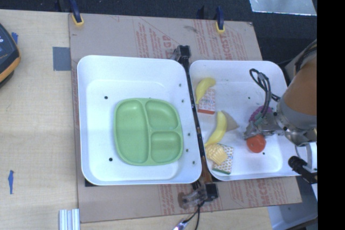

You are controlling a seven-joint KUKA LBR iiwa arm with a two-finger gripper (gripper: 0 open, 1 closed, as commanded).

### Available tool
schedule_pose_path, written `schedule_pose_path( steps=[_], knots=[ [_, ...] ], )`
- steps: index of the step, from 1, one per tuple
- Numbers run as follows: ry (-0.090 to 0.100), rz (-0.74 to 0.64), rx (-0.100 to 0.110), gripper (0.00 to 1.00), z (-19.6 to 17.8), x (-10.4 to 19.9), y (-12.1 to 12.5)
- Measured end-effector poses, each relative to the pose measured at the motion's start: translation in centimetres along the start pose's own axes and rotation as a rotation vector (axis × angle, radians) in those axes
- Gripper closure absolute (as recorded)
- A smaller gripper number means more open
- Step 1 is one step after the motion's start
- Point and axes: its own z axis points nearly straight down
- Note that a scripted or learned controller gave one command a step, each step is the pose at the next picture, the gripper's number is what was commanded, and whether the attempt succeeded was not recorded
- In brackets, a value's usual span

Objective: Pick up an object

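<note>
Camera view: the gripper is seen low over the right bin, near its right edge, just above a red tomato. The jaw state cannot be told.

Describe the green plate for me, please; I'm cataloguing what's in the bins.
The green plate is pale green, plastic-looking, a rounded rectangle split into three compartments: one tall on the left, two smaller on the right. It lies flat, face up, slightly turned, near the middle of the left bin, nothing on it or touching it.
</note>
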Motion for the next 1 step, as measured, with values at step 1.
schedule_pose_path(
  steps=[1],
  knots=[
    [0.002,0.002,-0.004,1.00,-9.12,9.66,9.09]
  ],
)
